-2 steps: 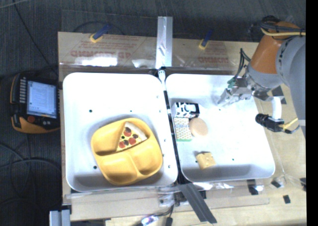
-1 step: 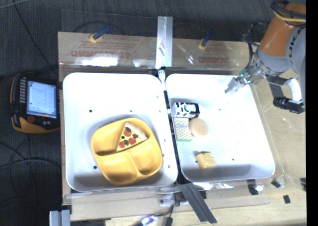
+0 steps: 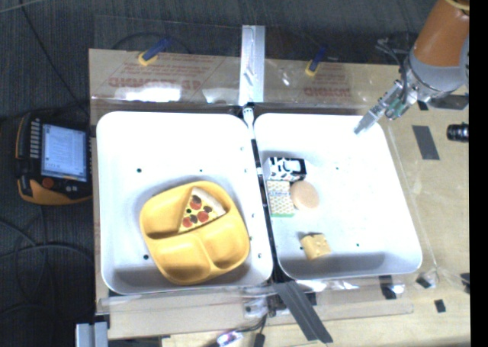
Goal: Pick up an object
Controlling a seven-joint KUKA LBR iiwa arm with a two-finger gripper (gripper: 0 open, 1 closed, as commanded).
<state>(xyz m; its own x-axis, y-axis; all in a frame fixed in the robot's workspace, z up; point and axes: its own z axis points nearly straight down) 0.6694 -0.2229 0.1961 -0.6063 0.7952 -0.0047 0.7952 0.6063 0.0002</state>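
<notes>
White plastic forms the two shallow bins that sit side by side on the surface point(image 3: 427, 185), their inner walls touching along the middle. The left bin point(image 3: 122, 147) holds a yellow divided tray point(image 3: 206, 250), tilted a little in the bin's lower half, with a toy pizza slice point(image 3: 200, 209) lying in its upper compartment.

The right bin point(image 3: 374, 208) holds four small things, all gathered toward its left side. A black-and-white patterned packet point(image 3: 286, 166) lies highest, close to the dividing wall. Just below it, touching or nearly so, is a pale speckled sponge-like block point(image 3: 278, 197) with a green edge. A round tan disc point(image 3: 306, 196) rests right beside that block on its right. Further down, apart from the rest, sits a small yellowish-tan lump point(image 3: 316, 245).

The grey arm with its orange band point(image 3: 442, 29) comes in from the upper right. Its end effector point(image 3: 364, 125) hangs over the upper right corner of the right bin, slanted down and to the left, well apart from all four things. It tapers to a narrow tip; whether it is wide or narrow in its opening cannot be told, and nothing can be seen held in it.

A handheld control pendant point(image 3: 53, 159) with a lit screen lies on the dark floor, left of the bins.
</notes>
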